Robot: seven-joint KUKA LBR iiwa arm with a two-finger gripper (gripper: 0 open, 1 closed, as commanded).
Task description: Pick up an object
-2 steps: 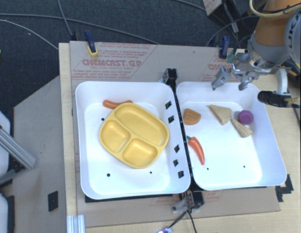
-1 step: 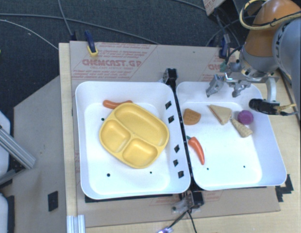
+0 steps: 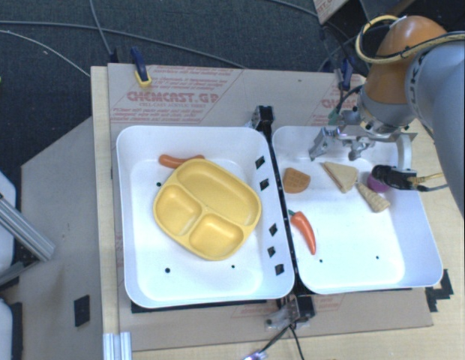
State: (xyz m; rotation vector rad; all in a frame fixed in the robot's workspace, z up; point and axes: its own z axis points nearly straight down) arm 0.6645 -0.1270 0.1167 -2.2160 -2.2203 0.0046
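i see the gripper [image 3: 337,145] over the right bin [image 3: 367,261], metal fingers spread with nothing between, tan wedge [image 3: 341,175] just below, glossy red pepper [image 3: 304,231], sectioned yellow plastic tray [image 3: 206,208] left, board lettering partly legible, "chemcast"

My bench [image 3: 217,96] is topped with a tan cardboard sheet printed with red lettering along its far edge. A blue clip [image 3: 140,66] grips the far edge near the left corner. Two shallow white bins sit directly on the sheet, side by side and touching along the middle. The left bin [image 3: 135,223] covers most of the bench's left half; the right bin [image 3: 382,253] covers the right half and reaches close to the right edge. A black bracket [image 3: 263,116] stands where the bins meet on the far side, and another fitting [image 3: 292,310] sits at the near edge between them.
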